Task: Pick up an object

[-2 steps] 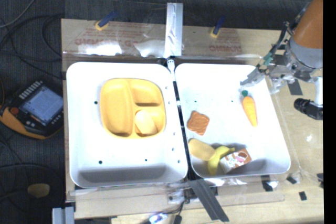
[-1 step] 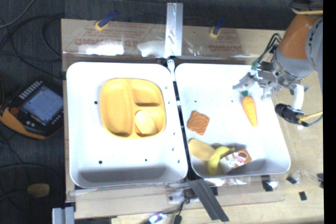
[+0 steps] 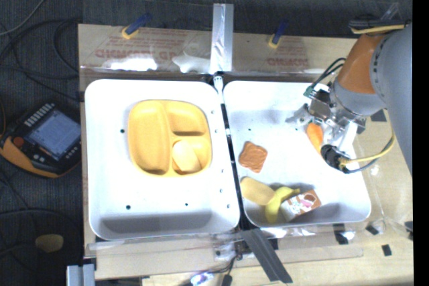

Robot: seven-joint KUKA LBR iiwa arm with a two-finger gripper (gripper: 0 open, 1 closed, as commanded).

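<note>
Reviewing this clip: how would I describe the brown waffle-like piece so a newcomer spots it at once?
Look in the right white bin, near its left wall. The waffle piece lies alone above the banana. It is flat, squarish and orange-brown, unlike the yellow banana.

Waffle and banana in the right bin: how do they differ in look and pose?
The waffle is brown-orange, squarish and flat; the banana is yellow, long and curved. The waffle lies alone near the bin's middle; the banana lies at the near wall of the right bin, against a small packet and a pale yellow piece. Both lie apart from the gripper.
</note>
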